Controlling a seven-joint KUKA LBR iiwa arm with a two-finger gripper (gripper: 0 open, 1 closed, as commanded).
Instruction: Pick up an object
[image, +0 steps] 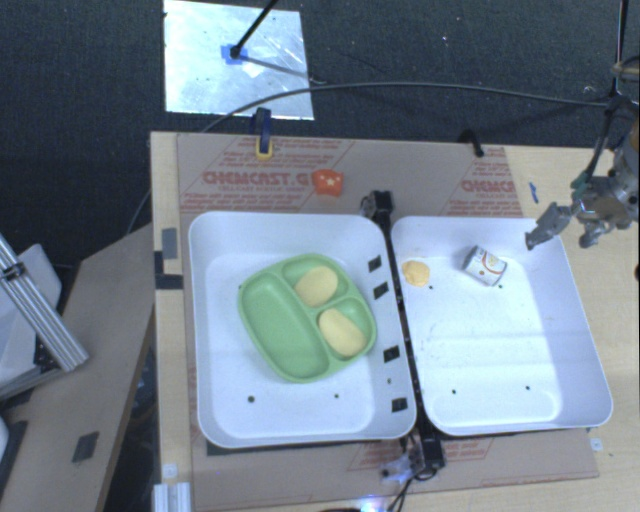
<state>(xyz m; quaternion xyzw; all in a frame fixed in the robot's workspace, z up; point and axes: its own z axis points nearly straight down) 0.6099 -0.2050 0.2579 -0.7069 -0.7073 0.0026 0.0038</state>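
A small white can (485, 265) with an orange label lies on its side in the right bin (510, 390), near the bin's far edge. A little yellow-orange piece (416, 272) rests to its left, close to the divider. My gripper (566, 228) hangs at the right bin's far right corner, to the right of the can and apart from it. Its two grey fingers are spread, with nothing between them.
The left bin (225, 400) holds a green divided plate (280, 335) with two yellow pieces (318, 285) (342, 332) in its small compartments. An orange tag (328, 182) sits on the brown board behind the bins. Cables run across the dark floor at the back.
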